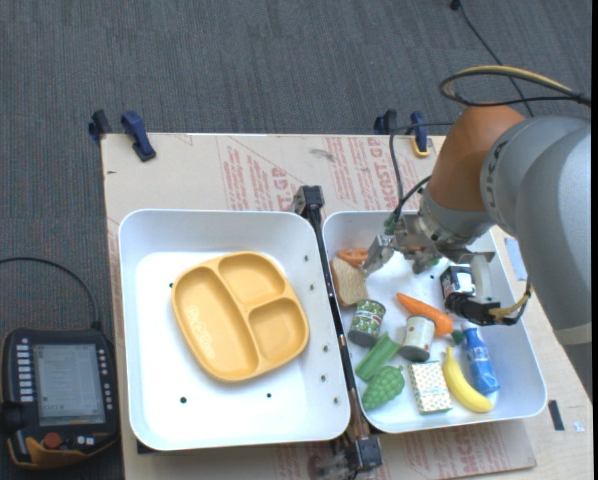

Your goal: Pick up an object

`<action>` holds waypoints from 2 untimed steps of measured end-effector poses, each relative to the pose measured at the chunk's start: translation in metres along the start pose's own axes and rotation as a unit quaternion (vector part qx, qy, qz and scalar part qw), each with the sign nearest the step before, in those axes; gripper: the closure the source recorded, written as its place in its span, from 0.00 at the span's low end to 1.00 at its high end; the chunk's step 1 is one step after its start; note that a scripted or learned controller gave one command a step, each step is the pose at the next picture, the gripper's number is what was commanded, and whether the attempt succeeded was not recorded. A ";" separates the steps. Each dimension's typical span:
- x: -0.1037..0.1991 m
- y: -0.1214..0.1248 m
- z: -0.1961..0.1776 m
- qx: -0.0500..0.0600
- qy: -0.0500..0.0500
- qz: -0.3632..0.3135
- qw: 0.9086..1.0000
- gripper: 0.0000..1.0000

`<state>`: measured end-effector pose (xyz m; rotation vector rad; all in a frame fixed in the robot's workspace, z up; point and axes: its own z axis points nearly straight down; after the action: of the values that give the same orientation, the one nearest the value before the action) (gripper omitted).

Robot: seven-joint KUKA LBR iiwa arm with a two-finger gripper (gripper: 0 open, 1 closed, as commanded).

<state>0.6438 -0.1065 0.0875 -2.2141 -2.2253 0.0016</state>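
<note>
At the centre of the frame two white bins sit side by side on a cardboard-covered bench; the left bin [139, 368] holds a yellow three-compartment tray [241, 314], lying at a slant; the right bin [531, 388] holds a crowd of small things: a carrot [425, 311] with its long axis running from upper left to lower right, its thin tip toward the upper left; a green-labelled can [367, 321] on its side; a grey can [415, 337]; a green pepper [377, 356] and a bumpy green piece [383, 387] below it; a pale yellow box [431, 387]; a banana [465, 384] curving along the lower right; a blue bottle [479, 360] just beside it; a slice of bread [351, 284] and a small orange piece [353, 257] at the upper left corner.

The gripper [409, 249] hangs over the upper part of the right bin, above the carrot; how its fingers stand I cannot tell, and nothing shows between them.

Red print on the cardboard appears reversed and is too faint to read; a handheld control pendant [57, 396] lies at the lower left of the frame.
</note>
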 end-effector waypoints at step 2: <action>0.026 0.000 -0.009 0.002 0.000 -0.001 1.000 1.00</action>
<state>0.6432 -0.0802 0.0969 -2.2091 -2.2249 0.0060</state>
